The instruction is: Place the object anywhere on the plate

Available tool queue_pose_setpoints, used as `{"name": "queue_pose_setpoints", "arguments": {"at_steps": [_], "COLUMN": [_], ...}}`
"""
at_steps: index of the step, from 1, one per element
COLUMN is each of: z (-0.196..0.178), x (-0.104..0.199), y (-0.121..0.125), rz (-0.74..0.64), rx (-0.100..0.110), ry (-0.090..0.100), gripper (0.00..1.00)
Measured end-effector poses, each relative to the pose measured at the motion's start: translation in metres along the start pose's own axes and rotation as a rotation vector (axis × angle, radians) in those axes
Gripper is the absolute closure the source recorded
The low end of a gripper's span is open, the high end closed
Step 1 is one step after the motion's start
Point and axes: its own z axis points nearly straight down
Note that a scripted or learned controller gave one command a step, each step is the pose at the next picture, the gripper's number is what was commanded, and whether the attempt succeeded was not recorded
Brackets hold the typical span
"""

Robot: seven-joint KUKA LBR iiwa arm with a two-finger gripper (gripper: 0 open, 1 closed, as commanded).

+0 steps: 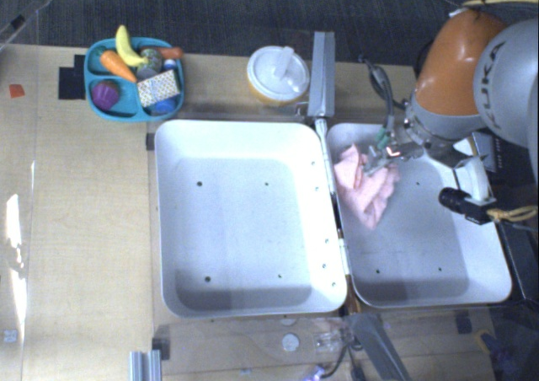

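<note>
you have the gripper low over the pink cloth at the right bin's upper left; the cloth's long axis runs down-right, just left of and below it; whether it grips i can't tell; the blue plate sits far left.

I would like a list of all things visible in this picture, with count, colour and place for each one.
bins: two, white, side by side on the bench.
pink cloth: one, crumpled, in the right bin near its left wall.
blue tray: one, left of the bins' far edge, holding toy food: banana, carrot, purple piece, and others too small to name.
lidded cup: one, white lid over yellow, behind the left bin.
arm: one, grey and orange, over the right bin.
tool: one, at the cloth's upper edge.
</note>
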Motion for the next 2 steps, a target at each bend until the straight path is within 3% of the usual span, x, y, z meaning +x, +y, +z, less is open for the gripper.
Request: {"name": "queue_pose_setpoints", "arguments": {"at_steps": [1, 2], "z": [-0.04, -0.05], "x": [0.001, 0.054], "y": [0.003, -0.008], "rz": [-0.007, -0.409], "rx": [-0.001, -0.001], "ry": [0.0, 0.001], "gripper": [1.0, 1.0]}}
